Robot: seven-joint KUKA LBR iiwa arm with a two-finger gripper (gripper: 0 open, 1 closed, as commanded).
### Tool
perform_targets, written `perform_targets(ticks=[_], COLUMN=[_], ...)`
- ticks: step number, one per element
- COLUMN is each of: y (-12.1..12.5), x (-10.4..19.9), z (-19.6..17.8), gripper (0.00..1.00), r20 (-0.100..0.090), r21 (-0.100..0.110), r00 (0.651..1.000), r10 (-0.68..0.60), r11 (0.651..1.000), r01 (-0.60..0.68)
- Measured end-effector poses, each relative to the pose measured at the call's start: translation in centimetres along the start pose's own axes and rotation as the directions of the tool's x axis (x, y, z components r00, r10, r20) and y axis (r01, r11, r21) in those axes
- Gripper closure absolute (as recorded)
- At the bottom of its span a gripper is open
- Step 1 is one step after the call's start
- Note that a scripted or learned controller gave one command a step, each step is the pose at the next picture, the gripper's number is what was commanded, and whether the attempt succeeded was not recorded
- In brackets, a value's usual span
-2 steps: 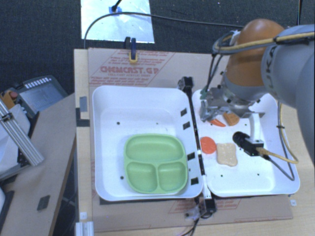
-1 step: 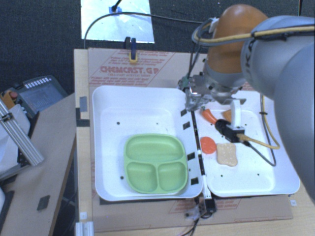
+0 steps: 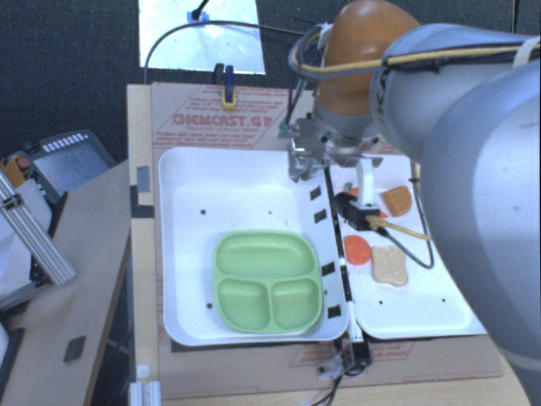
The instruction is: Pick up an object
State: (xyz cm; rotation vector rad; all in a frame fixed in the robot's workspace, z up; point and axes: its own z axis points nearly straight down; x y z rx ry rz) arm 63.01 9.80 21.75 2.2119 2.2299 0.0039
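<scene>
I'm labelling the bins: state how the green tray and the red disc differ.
The green tray is large, pale green and split into three compartments; the red disc is small, flat and round. The green tray lies in the left bin, the red disc in the right bin. Both lie flat.

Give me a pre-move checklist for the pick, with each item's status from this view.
1. Objects present in right bin: ok; red disc, beige slice and orange piece lie there.
2. Hand located: ok, above the bins' divider at the far end.
3. Hand over a target: not ok, objects lie nearer the camera.
4. Fingers' state: cannot tell.
5. Green tray out of the way: ok, in left bin.
</scene>
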Motion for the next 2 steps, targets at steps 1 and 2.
perform_targets(ticks=[1, 2], y=[1.87, 1.79], x=[0.81, 0.78], z=[-0.79, -0.74], gripper=[1.00, 0.00], r20=[0.001, 0.001], r21=[-0.002, 0.000], r00=[1.000, 1.000], r10=[0.002, 0.002], r11=[1.000, 1.000], r01=[-0.002, -0.002])
